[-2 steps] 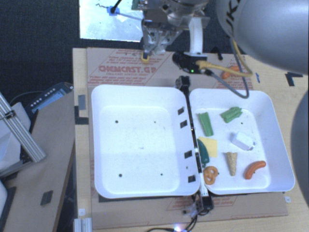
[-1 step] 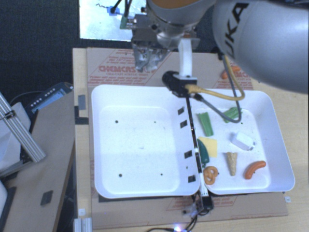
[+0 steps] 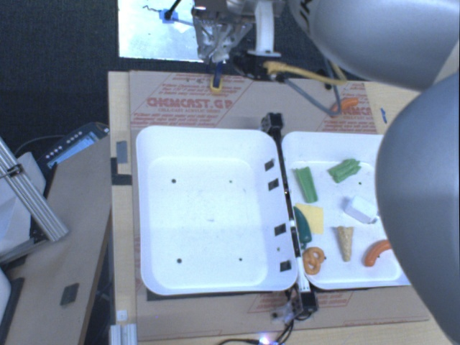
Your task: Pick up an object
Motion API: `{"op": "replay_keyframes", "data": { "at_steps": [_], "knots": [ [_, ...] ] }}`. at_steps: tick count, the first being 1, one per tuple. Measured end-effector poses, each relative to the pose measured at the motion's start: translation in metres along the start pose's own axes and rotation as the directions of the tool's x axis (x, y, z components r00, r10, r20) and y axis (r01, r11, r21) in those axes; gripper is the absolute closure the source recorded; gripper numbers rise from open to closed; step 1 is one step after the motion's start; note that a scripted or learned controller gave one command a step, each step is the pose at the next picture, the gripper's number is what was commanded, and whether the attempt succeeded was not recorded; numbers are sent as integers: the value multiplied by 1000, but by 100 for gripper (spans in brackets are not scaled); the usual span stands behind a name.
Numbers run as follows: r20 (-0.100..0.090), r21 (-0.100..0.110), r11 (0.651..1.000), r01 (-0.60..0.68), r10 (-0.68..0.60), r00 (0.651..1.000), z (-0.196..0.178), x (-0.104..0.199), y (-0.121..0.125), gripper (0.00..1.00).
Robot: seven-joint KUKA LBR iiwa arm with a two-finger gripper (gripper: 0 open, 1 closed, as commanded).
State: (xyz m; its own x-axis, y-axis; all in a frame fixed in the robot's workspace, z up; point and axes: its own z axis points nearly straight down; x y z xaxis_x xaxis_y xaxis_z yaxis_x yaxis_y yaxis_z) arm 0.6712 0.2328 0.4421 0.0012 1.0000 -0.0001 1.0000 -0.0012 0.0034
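My gripper (image 3: pixel 215 69) hangs high above the far edge of the bench, beyond the left bin (image 3: pixel 154 192). Its fingers taper together to a point and look shut. A small yellow object (image 3: pixel 215 85) sits right at the fingertips and seems pinched between them. The right bin (image 3: pixel 327 146) holds a long green piece (image 3: pixel 307 184), a leafy green piece (image 3: pixel 345 169), a yellow wedge (image 3: pixel 310 215), a white block (image 3: pixel 359 209), a tan cone (image 3: pixel 346 243), a pretzel (image 3: pixel 313 259) and an orange sausage (image 3: pixel 376 253). The arm's grey body covers that bin's right part.
Both bins rest on a cardboard sheet (image 3: pixel 187 103). A small orange item (image 3: pixel 348 103) lies on the cardboard behind the right bin. A yellow cable (image 3: pixel 302 72) runs from the wrist. A black divider with clips (image 3: pixel 280 192) separates the bins.
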Motion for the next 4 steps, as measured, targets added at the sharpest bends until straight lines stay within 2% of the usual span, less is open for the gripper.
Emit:
{"op": "replay_keyframes", "data": {
  "at_steps": [1,2,3,4],
  "knots": [
    [0,11,1000,9,-9,1000,50,3,-117,100],
    [-1,-2,1000,1,-1,1000,36,0,-40,100],
    [0,-1,1000,1,-1,1000,23,1,-1,100],
    [-8,-13,1000,9,-9,1000,-104,2,-79,100]
  ]
}}
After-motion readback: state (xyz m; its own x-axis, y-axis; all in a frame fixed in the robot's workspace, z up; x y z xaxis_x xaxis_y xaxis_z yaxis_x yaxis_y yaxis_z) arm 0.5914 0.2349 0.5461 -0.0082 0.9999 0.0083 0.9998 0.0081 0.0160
